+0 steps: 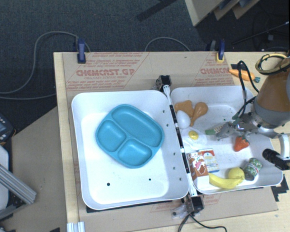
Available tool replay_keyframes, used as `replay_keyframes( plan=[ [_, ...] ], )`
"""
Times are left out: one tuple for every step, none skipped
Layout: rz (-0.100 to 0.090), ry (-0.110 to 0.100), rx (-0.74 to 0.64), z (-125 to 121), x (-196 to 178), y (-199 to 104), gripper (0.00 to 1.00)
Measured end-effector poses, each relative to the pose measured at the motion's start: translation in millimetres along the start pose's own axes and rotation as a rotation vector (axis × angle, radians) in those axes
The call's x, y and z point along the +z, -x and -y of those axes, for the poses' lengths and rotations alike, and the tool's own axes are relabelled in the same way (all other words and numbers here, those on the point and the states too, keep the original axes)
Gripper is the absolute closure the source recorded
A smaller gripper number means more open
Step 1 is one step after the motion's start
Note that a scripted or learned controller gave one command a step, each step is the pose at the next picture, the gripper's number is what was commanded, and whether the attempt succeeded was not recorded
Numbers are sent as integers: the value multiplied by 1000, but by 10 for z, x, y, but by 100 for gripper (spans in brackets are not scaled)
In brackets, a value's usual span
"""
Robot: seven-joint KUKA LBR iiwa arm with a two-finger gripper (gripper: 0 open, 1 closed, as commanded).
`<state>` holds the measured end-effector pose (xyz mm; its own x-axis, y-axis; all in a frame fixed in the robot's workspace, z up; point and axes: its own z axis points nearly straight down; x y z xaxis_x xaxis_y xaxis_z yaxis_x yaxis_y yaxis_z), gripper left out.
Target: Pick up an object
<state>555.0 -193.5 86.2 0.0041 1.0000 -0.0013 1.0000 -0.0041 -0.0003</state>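
Arm (pixel 276 96) cropped rightward (hand (pixel 226 130) blurred).

Bare floor in the right bin (pixel 273 180) lies between strawberry (pixel 241 144) and carton (pixel 203 162).

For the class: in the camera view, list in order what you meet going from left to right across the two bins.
Blue divided plate → white egg → small carton → banana → strawberry → gripper of the arm.
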Motion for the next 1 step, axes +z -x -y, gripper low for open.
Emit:
replay_keyframes(
  plan=[
    [-3, -4, -2, 386, 19, -22, 0]
  ],
)
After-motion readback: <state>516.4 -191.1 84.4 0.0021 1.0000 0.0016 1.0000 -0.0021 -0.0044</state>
